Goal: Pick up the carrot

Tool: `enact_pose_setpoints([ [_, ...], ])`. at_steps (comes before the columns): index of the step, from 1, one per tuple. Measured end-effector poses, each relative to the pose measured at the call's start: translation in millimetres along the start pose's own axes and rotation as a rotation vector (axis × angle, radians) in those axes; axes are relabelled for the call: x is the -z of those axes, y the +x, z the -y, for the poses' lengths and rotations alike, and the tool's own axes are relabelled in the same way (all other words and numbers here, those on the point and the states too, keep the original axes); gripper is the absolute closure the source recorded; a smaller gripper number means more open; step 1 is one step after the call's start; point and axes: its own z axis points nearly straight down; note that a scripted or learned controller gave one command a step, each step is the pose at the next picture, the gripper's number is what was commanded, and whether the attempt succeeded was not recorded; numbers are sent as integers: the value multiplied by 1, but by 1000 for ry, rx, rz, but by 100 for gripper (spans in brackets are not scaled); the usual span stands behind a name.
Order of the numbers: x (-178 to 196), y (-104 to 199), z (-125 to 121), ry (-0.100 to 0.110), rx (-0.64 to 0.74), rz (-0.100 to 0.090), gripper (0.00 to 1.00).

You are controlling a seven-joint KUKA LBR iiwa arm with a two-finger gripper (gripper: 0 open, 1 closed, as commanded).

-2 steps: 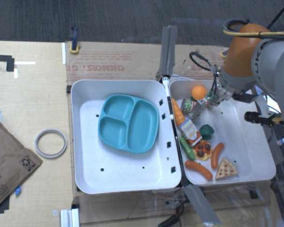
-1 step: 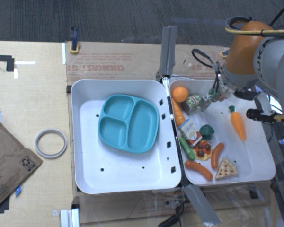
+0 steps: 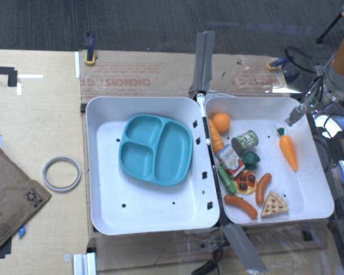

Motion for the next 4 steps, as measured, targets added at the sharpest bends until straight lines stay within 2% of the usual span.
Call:
enact_pose_setpoints([
  [1,0,0,0,0,0,-1,0],
  [2,-93,17,29,-1,149,-2,0],
  [3,-83,17,29,-3,146,1,100],
  [4,13,80,-21,-1,270,-2,100],
])
